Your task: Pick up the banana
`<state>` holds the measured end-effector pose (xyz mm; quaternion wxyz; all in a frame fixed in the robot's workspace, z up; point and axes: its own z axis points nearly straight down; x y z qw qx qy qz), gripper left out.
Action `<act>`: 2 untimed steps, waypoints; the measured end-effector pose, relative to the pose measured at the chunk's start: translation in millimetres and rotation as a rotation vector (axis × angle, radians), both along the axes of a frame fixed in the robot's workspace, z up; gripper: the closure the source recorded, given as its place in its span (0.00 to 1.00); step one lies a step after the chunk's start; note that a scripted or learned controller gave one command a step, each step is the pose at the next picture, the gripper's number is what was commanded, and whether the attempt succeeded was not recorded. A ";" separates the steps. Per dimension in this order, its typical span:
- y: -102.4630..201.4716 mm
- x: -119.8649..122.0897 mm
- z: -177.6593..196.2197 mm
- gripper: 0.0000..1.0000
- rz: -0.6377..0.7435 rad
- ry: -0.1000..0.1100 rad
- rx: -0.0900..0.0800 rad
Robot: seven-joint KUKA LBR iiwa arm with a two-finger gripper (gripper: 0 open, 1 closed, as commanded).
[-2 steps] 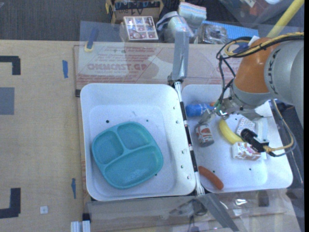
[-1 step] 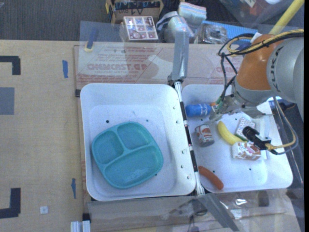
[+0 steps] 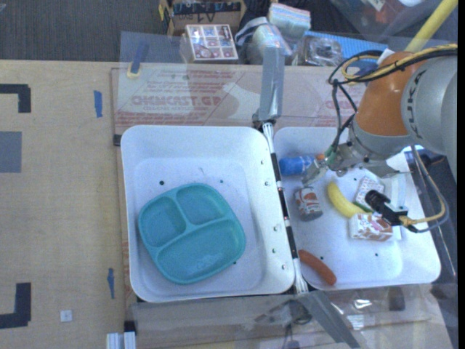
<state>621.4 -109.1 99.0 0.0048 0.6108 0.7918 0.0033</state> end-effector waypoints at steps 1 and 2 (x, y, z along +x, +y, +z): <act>-8.4 15.7 -11.3 0.00 0.269 0.011 0.000; -15.4 15.7 -10.9 0.00 0.424 0.014 -0.001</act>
